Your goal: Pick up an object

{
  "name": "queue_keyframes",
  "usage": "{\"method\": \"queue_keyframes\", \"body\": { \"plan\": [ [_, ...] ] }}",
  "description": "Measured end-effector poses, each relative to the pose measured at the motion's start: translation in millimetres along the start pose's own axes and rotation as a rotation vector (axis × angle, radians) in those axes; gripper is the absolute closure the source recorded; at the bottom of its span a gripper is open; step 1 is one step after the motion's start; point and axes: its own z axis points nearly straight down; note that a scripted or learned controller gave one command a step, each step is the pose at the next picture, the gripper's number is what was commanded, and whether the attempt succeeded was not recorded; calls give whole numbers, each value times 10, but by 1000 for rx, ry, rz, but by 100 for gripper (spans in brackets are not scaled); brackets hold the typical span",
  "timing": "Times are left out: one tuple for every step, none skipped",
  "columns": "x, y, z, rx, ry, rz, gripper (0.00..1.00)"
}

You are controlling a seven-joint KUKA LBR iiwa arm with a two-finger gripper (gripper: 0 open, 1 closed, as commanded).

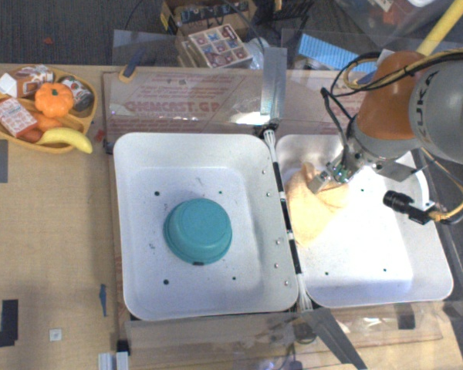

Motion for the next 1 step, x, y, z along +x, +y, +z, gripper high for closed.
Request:
{"method": "queue_keyframes", "body": {
  "plan": [
    [-10, 12, -117, -6, -1, 3, 100]
  ]
}}
